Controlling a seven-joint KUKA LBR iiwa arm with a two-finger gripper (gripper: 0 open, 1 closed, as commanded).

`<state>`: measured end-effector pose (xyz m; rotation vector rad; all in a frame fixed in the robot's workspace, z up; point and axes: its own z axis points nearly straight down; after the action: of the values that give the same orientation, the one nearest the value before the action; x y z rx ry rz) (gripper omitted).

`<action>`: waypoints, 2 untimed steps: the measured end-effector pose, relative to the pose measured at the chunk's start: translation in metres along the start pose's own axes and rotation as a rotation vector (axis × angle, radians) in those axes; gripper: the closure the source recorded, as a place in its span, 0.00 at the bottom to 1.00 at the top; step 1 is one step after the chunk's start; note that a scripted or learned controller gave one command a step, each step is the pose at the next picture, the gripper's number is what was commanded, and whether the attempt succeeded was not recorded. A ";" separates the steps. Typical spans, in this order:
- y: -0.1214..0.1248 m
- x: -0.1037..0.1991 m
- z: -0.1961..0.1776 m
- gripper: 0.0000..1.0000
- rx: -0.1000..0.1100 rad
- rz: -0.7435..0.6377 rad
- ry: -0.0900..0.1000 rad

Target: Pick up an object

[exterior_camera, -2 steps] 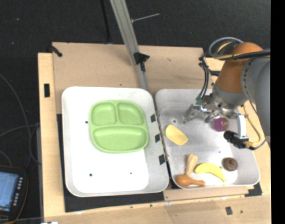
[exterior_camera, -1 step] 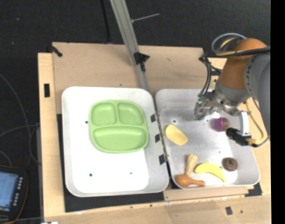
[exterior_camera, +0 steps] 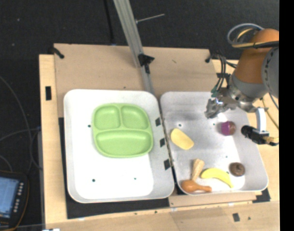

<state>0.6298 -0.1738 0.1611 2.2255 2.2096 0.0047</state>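
My gripper (exterior_camera: 213, 108) hangs over the far part of the right bin (exterior_camera: 195, 105), with nothing visibly between its fingers. A small purple object (exterior_camera: 227, 128) lies just to its right and nearer the front. A yellow slab-shaped piece (exterior_camera: 182, 139) rests near the bin's left side. Along the front edge lie a tan cone-like piece (exterior_camera: 197, 168), an orange piece (exterior_camera: 195, 187), a yellow banana (exterior_camera: 217, 176) and a brown round item (exterior_camera: 237, 169).
The left bin (exterior_camera: 79, 177) holds a green divided plate (exterior_camera: 122, 130). A metal pole (exterior_camera: 130, 30) rises slanting from behind the seam between the bins. A black cable fitting (exterior_camera: 253, 134) sticks out by the right bin's right rim.
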 end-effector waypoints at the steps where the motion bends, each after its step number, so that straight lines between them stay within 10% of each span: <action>1: 0.002 -0.002 -0.055 1.00 -0.001 -0.006 -0.001; 2: -0.013 0.045 -0.070 1.00 0.004 -0.013 0.003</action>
<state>0.6167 -0.1286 0.2308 2.2142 2.2271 0.0039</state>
